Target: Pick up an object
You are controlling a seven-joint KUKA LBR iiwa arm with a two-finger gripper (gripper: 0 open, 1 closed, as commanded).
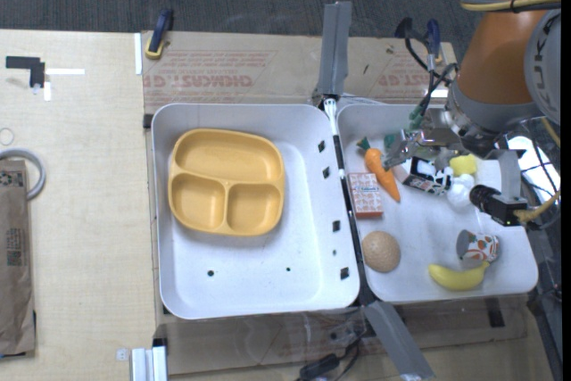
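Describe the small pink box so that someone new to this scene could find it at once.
Look in the right-hand white bin, along its left wall beside the divider between the bins. The pink box lies flat there, just left of the carrot and above the brown egg-shaped ball. It is the only flat rectangular pink item.

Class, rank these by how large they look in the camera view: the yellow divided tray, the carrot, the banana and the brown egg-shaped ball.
1. Yellow divided tray
2. Banana and carrot: look alike in size, not ranked
3. Brown egg-shaped ball
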